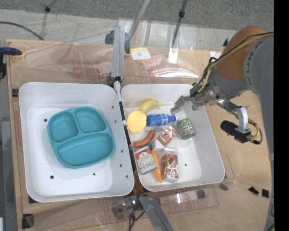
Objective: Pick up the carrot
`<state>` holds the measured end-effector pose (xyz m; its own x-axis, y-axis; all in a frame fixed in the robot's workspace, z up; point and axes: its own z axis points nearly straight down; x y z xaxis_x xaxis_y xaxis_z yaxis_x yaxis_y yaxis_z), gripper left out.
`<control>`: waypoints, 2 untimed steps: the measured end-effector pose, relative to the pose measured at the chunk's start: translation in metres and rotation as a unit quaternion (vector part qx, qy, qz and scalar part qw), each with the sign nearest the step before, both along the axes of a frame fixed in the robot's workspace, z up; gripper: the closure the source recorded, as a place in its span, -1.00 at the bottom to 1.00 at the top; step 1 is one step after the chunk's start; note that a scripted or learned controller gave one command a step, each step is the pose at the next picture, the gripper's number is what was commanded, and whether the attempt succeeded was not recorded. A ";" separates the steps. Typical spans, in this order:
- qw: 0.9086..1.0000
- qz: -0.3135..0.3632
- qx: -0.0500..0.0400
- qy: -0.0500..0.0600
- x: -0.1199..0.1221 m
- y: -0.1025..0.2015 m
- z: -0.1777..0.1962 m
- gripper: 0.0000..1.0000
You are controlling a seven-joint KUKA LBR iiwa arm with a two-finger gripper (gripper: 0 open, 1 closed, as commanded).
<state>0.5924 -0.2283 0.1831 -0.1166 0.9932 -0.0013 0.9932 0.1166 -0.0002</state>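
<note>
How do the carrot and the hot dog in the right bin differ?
The carrot is orange and tapered; the hot dog is reddish-brown with rounded ends. The carrot lies near the bin's front, wedged between two small cartons; the hot dog lies nearer the middle, below the yellow ball. Both are small, elongated and lying flat in the right bin.

Even overhead light, soft shadows; glare on clear sheet (168,71) behind bins; slightly soft focus throughout.

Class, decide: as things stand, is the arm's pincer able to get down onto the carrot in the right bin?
Probably yes: the carrot is uncovered from above, though snack packets flank it closely. The pincer hovers farther back.
</note>
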 end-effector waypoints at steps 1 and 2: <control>1.000 -0.011 0.001 0.000 -0.037 0.051 0.080 -1.00; 1.000 -0.025 0.002 0.003 -0.056 0.108 0.015 -1.00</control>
